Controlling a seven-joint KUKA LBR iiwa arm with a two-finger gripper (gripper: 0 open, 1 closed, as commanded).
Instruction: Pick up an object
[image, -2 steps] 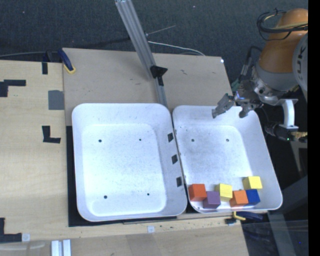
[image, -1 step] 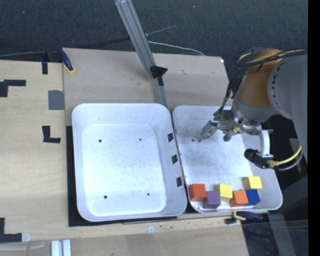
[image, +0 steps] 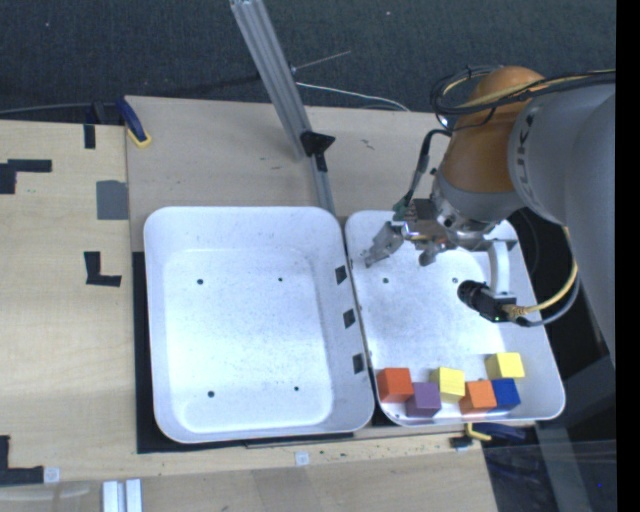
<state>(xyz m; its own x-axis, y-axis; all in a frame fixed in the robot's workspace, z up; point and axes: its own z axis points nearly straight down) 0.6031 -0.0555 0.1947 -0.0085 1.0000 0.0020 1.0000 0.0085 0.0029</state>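
Robotics lab — taped bench (image: 230, 150), 2 white bins (image: 170, 300).

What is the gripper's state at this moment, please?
Gripper: open, holding nothing, hovering over the far end of the right bin, well away from the blocks at its near edge.

You have a pale wood counter (image: 60, 220) with black tape marks (image: 98, 270) and a grey patch (image: 112, 199) on its left side. A blue and yellow clip (image: 134, 122) sits at the upper left corner of the tan board (image: 220, 150) under the bins. A metal rail (image: 280, 85) slants down from the top, with a black bracket (image: 316, 144) on it. Thin white wires (image: 330, 92) lie across the board behind the rail.
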